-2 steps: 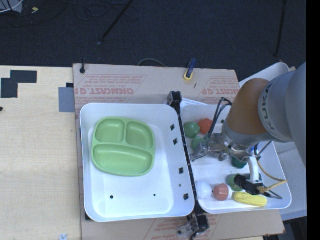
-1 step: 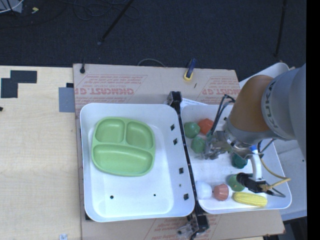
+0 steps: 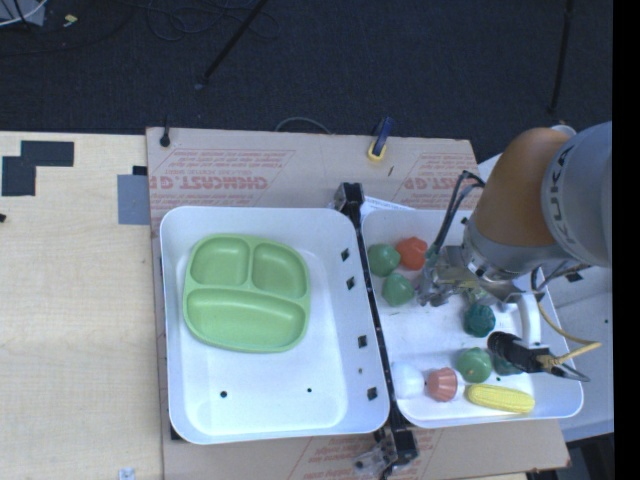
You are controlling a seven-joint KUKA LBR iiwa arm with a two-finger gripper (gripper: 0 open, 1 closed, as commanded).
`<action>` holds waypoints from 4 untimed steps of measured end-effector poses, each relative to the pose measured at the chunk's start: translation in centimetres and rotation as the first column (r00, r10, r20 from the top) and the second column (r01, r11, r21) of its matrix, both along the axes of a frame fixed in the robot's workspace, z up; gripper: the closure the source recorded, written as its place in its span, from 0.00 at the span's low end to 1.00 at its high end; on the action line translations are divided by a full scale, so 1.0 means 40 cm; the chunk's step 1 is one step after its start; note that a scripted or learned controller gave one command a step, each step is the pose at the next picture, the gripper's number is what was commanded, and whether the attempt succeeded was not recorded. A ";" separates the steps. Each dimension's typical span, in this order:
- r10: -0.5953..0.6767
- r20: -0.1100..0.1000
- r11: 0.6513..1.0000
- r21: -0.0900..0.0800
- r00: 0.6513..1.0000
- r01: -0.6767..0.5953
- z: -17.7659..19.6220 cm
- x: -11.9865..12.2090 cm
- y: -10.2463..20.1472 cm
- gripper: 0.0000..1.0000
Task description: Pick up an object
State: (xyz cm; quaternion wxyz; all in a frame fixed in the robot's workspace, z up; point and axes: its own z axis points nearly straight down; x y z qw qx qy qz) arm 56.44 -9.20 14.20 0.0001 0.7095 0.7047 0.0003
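Bent low over right bin (image 3: 560, 408), arm's claw (image 3: 437, 290) hangs near green balls (image 3: 390, 273).

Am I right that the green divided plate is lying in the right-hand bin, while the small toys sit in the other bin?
Not quite: the camera view shows the green divided plate in the left bin; the small toys, such as the yellow corn, sit in the right bin.

Loose in the right bin (image 3: 560, 408): two green rounded pieces (image 3: 382, 259) (image 3: 398, 289) near the divider, an orange-red piece (image 3: 411, 253) beside the upper one, a dark teal piece (image 3: 479, 319) mid-bin. Along the near wall, a white piece (image 3: 407, 378), a pink one (image 3: 441, 384), a green ball (image 3: 474, 365), and a yellow corn cob (image 3: 500, 398) lying flat.
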 end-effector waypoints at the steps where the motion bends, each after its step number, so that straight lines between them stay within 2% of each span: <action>1: 0.008 0.002 1.000 0.000 1.000 -0.008 0.152 -0.014 0.004 1.00; 2: 0.008 -0.001 1.000 0.000 1.000 -0.008 0.217 -0.015 0.002 1.00; 3: 0.010 -0.006 1.000 0.002 1.000 -0.010 0.192 -0.062 0.131 1.00; 4: 0.008 -0.005 1.000 0.001 1.000 -0.008 0.188 -0.068 0.227 1.00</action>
